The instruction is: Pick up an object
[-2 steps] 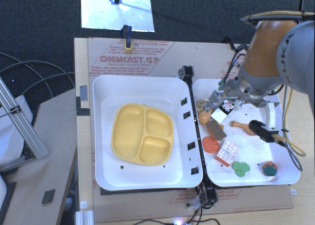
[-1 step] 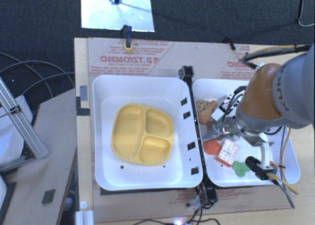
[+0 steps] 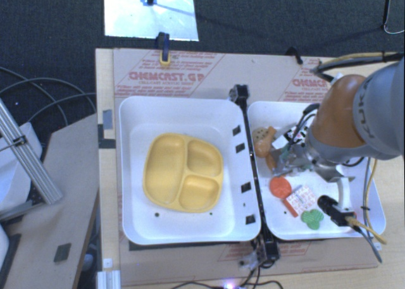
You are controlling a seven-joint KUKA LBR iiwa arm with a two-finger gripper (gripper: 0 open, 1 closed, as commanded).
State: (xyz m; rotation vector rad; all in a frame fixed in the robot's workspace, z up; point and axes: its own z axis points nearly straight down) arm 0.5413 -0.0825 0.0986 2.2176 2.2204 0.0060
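The right white bin (image 3: 373, 215) holds a few small objects. A tan, cookie-like piece (image 3: 262, 137) lies at its left side, with an orange piece (image 3: 272, 160) just below it. Nearer the front are a red round object (image 3: 280, 187), a red-and-white packet (image 3: 301, 200) and a green lumpy object (image 3: 311, 219). My gripper (image 3: 288, 153) is low in this bin, right of the tan and orange pieces and above the red round object. The grey arm with its orange band (image 3: 338, 107) hides the bin's middle and back.
The left white bin (image 3: 136, 114) holds a yellow divided plate (image 3: 183, 171). A black divider with clips (image 3: 248, 155) runs between the bins. A brown board (image 3: 190, 73) lies under both, and a shiny metal sheet (image 3: 149, 3) lies behind.
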